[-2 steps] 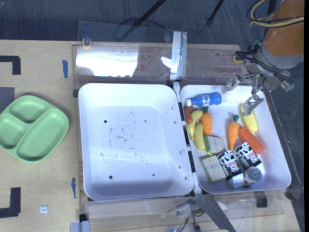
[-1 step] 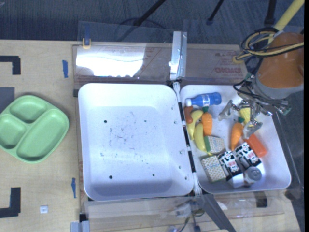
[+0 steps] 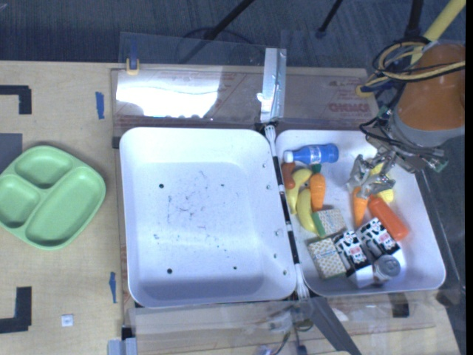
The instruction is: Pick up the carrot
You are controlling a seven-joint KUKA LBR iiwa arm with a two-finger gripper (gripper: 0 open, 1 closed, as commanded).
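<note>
I am watching the metal two-finger gripper hovering low in the right-hand white bin, its fingers looking parted and holding nothing, while the orange tapered carrot is lying untouched to its left beside the yellow banana, so the pick is yet to be made.

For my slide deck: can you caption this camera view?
Gripper hovers over the right bin near a carrot, banana and blue bottle.
</note>
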